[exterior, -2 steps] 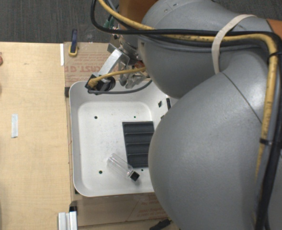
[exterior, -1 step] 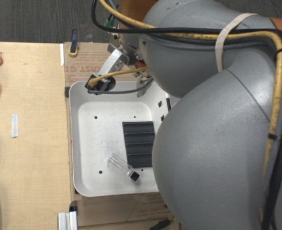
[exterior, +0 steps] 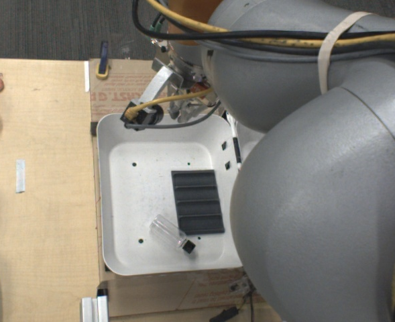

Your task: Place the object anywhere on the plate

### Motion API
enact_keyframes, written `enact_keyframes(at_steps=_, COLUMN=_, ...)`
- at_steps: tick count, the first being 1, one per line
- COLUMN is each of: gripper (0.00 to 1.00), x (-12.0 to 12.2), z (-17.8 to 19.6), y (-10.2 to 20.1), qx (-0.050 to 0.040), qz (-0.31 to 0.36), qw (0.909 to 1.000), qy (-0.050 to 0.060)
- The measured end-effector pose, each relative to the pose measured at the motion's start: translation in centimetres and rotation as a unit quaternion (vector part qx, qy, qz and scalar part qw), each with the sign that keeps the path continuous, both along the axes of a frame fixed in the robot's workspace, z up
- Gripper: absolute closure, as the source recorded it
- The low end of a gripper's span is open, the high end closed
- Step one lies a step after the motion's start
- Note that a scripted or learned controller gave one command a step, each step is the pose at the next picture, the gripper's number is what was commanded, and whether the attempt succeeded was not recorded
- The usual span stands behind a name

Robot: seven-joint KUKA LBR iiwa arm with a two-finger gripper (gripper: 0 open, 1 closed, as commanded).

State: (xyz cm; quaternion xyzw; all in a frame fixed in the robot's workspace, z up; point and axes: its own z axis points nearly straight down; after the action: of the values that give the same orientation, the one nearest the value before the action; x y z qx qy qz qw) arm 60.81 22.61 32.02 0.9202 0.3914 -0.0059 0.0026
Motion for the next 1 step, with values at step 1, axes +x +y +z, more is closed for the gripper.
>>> enact_keyframes(at_steps=1, gripper=1.0, x=-3.69, z=-1.13, y=-2.56, qx=0.0033, qz=0.143, qw=0.9897, qy=-0.001)
